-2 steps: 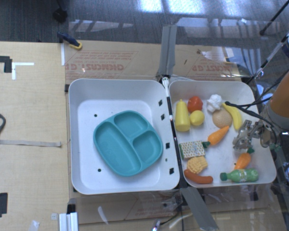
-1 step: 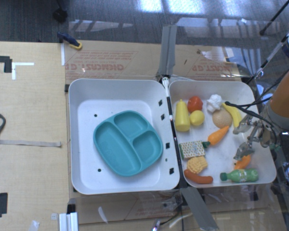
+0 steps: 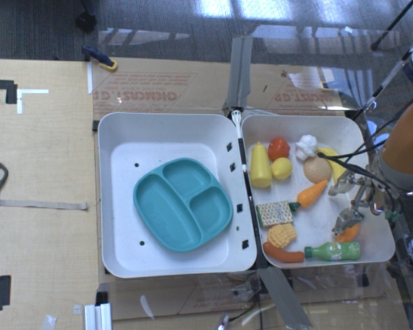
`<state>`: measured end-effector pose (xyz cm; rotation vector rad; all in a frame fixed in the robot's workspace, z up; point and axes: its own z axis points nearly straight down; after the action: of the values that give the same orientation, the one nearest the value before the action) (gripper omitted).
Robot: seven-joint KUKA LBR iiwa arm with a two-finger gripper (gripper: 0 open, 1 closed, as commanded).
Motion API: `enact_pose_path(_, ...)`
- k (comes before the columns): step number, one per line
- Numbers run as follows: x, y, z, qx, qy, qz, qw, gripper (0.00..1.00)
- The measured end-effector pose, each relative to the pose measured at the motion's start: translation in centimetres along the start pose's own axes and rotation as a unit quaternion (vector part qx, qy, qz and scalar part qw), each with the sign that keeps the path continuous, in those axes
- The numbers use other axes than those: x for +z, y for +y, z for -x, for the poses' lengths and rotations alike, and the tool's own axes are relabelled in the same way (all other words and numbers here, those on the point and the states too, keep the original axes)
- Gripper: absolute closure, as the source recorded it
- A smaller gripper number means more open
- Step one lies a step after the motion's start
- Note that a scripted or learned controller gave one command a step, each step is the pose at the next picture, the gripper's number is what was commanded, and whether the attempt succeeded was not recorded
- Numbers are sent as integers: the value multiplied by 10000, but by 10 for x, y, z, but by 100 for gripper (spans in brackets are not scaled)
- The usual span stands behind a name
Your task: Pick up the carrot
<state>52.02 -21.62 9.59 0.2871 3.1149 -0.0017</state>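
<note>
The carrot point(image 3: 312, 193), orange and tapered, lies at a slant in the middle of the right bin point(image 3: 299, 121). My gripper point(image 3: 345, 215) hangs low over that bin's right side, a short way right of the carrot and apart from it. Just under the gripper lies a small orange piece point(image 3: 349, 233), partly hidden by it. Nothing can be seen held in the gripper.
Around the carrot lie a yellow squash point(image 3: 260, 165), tomato point(image 3: 279, 148), lemon point(image 3: 281, 168), white garlic point(image 3: 306, 145), tan egg point(image 3: 317, 169), cracker point(image 3: 274, 213), corn piece point(image 3: 282, 235), sausage point(image 3: 283, 254) and green bottle point(image 3: 334, 251). The left bin point(image 3: 117, 253) holds a teal divided plate point(image 3: 184, 203).
</note>
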Motion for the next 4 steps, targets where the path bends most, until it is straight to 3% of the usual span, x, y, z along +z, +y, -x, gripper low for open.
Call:
enact_pose_path(1, -10, 1, 2, -18, -25, -7, 10000, 100)
enact_pose_path(2, -10, 1, 2, -18, -24, -6, 10000, 0)
enact_pose_path(3, -20, 1, 5, -25, -56, -11, 10000, 100)
enact_pose_path(4, -20, 1, 5, -26, -55, -10, 10000, 0)
